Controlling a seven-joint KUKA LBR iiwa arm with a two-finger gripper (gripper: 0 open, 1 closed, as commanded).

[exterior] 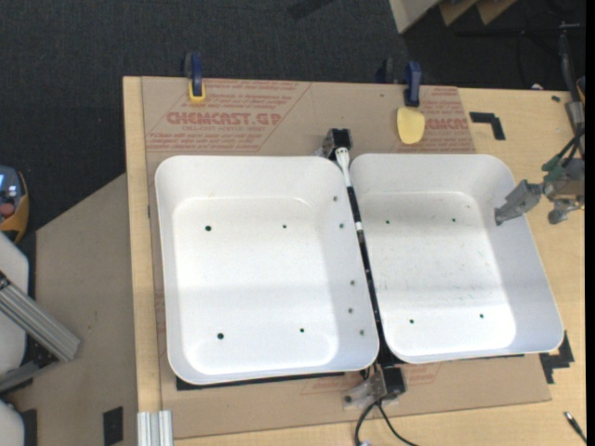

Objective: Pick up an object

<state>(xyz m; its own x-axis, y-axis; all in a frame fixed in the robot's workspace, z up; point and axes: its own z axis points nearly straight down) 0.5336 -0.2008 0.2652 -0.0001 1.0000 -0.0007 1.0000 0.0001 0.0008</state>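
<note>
White shallow plastic bin, left (pixel 186 277), and its twin, right (pixel 521 295), side by side on a brown cardboard-covered table (pixel 279 110). Pale yellow rounded object (pixel 411 124), soft-looking, lies outside the bins on the table, just behind the right bin's far rim, below a blue clamp (pixel 412 80). Grey end effector (pixel 525 201) at the right bin's right edge; grip state cannot be told.

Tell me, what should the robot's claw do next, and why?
Probably pull back and look again. The gripper hangs at the right bin's far-right rim, and I can see nothing loose to grab in it or in the left bin.
</note>
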